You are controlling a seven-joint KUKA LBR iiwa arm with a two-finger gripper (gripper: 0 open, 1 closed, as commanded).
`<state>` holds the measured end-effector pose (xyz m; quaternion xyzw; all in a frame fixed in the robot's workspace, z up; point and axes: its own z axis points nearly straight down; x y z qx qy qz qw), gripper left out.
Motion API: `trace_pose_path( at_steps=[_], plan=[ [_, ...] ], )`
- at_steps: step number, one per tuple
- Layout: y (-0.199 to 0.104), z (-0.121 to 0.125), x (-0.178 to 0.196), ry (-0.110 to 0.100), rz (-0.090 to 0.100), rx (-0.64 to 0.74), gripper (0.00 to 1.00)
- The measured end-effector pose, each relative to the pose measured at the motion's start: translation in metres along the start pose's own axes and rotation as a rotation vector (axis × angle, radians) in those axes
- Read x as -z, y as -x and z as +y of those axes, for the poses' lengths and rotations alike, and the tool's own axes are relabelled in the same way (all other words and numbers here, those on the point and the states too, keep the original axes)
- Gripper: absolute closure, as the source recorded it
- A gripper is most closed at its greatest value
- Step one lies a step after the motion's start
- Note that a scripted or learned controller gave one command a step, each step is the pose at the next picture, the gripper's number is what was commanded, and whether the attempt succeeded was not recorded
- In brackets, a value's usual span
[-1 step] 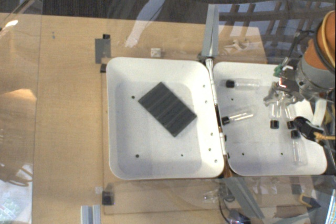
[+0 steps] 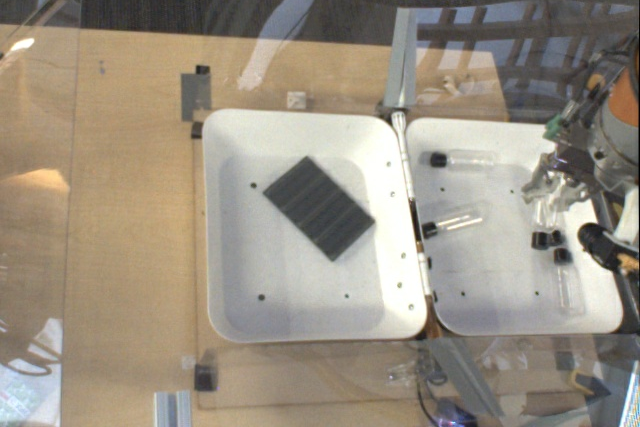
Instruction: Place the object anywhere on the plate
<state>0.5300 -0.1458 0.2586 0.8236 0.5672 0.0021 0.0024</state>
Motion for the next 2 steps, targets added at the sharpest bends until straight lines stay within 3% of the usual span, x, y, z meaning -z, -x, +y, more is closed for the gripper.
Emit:
trace_pose_path(
  at_steps=[1,2],
  plan=[
    [-0.009,-0.044,-0.008,-0.003,0.0,0.041,1.0],
    [-0.044,-0.011,-0.116,-0.005,0.001,0.229,1.0]
  ],
)
